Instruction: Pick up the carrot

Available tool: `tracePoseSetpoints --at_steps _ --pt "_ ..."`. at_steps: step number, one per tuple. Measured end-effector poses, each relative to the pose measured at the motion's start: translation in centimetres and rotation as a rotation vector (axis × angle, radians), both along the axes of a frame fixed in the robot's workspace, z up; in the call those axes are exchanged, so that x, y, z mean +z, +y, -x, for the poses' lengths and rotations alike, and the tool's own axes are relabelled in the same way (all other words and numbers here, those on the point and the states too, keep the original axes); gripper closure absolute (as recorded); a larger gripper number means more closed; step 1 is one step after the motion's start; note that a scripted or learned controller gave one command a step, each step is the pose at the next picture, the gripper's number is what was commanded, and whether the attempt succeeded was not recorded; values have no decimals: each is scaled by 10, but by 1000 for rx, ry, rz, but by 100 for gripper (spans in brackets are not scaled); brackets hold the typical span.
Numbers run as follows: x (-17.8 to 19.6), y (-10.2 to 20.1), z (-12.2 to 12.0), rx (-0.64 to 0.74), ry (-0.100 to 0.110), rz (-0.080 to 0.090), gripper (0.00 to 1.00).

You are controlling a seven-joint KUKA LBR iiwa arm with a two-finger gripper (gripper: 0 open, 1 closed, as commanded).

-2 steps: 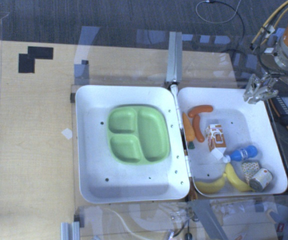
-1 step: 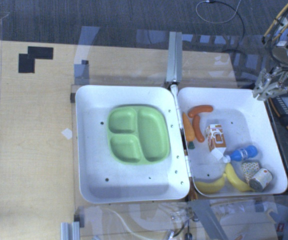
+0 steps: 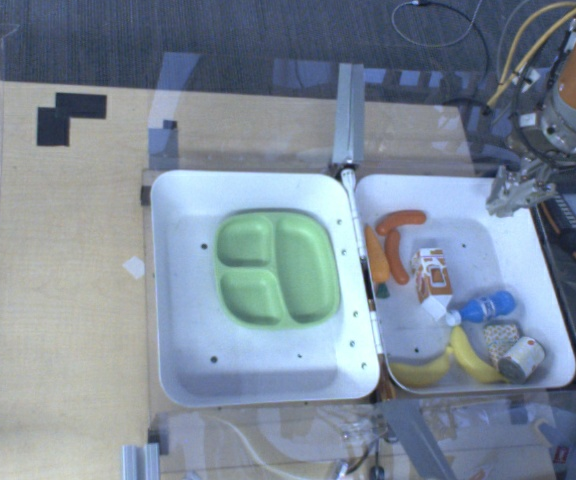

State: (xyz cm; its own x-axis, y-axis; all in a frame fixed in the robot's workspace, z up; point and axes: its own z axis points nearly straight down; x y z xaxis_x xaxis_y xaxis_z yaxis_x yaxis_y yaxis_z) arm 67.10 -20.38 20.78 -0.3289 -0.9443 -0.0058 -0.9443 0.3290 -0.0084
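A grey robot arm (image 3: 573, 98) with an orange band reaches in from the right, ending in a small pincer (image 3: 513, 193) that hangs over the far right corner of the right bin (image 3: 558, 313). Whether the pincer is apart or together cannot be told from this view; nothing shows between its tips.

The carrot (image 3: 376, 255) lies well to the pincer's left and a little nearer the camera, along the right bin's left wall, pointing lengthwise front to back. Just beside it, on the pincer's side, are two reddish sausages (image 3: 400, 236), one lying crosswise and one running front to back. Closer to the pincer than those, a small carton (image 3: 432, 274) lies in the middle of the bin. Nearer the camera from the pincer, a blue bottle (image 3: 486, 306), a can (image 3: 519, 356) and two bananas (image 3: 444, 362) crowd the near right corner.

Far to the pincer's left, the left bin (image 3: 183, 368) holds a green divided plate (image 3: 273, 268). Yellow cables (image 3: 538, 23) loop behind the arm.
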Motion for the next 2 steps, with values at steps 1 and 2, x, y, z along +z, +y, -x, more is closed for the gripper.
tracePoseSetpoints --at_steps 1,2 --pt "0 0 1 412 -3 5 100" --pt "-2 38 1 757 0 4 100"
